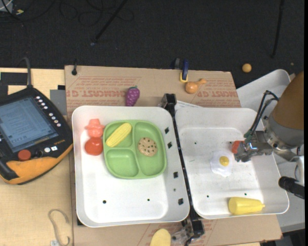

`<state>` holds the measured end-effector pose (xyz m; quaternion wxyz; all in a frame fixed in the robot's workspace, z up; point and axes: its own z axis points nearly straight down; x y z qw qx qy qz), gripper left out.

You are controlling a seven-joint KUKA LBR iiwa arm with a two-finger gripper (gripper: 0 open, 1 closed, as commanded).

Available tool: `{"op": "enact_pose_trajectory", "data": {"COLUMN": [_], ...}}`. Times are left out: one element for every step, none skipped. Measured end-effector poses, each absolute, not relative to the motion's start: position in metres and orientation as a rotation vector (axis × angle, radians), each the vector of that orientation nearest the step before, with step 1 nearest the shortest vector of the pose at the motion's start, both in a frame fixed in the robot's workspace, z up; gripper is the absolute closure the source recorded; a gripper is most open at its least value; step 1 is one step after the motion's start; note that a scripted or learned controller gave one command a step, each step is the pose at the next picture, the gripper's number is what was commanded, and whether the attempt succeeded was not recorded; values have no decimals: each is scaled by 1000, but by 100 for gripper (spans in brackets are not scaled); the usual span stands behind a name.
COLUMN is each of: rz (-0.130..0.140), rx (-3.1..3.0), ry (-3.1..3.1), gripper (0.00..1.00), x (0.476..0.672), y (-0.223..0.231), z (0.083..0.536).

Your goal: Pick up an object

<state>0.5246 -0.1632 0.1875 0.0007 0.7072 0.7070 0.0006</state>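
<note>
Camera view: yellow wedge (245,205) lengthwise left-right, tapered end right; tool (242,152) grip state indiscernible.

Two bins stood side by side on the tabletop (36,209). In the left bin (124,209) a divided tray (124,167) lay toward the far side; a toy corn cob (117,134) lay in its far-left compartment and a cookie (147,146) in its far-right one. Just left of the tray, two small toys (94,137) stood one behind the other. In the right bin (205,137), a toy fried egg (222,164) lay near the middle, and a wedge-shaped piece (245,205), perhaps cheese, lay by the near wall. The claw (242,150) was just right of the egg, low over the bin floor. Behind the bins, on cardboard (102,86), lay a grape bunch (132,95) and a pear (193,85). A control pendant (25,132) lay left of the bins.
</note>
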Motion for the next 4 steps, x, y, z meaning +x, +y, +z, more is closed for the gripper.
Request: {"op": "enact_pose_trajectory", "data": {"rz": [2, 1, 0, -2], "rx": [2220, 2220, 2220, 2224], "ry": [2220, 2228, 2229, 2224], "gripper": [100, 100, 100, 100], "x": [525, 526, 521, 517], "y": [-164, -119, -67, -57], "z": [230, 234, 238, 237]}}
